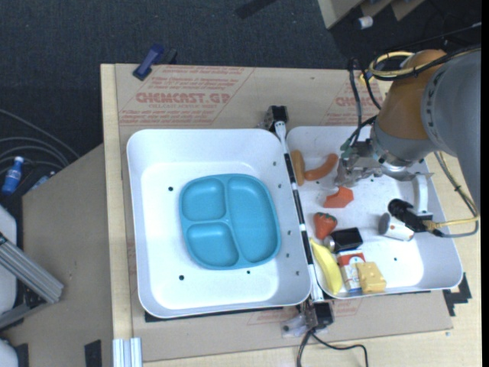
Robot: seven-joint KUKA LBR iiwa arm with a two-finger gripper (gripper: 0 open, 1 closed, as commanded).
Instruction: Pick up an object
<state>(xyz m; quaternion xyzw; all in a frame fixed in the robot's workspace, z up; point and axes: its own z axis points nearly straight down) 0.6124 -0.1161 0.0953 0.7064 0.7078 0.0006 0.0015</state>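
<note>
I'm low in the right bin (pixel 439 270), my gripper (pixel 348 176) just above an orange wedge (pixel 338 197), beside a curved carrot (pixel 319 170). Can't tell jaw state. Blue divided plate (pixel 229 220) sits in left bin (pixel 145 228).

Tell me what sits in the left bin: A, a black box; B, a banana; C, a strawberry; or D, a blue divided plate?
D: the blue divided plate lies alone in the left bin, while the food items sit in the right bin.

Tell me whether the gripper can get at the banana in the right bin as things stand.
Probably yes. The banana lies uncovered along the right bin's left wall, and the gripper hovers further back. That wall and the box beside it leave little room, though.
</note>
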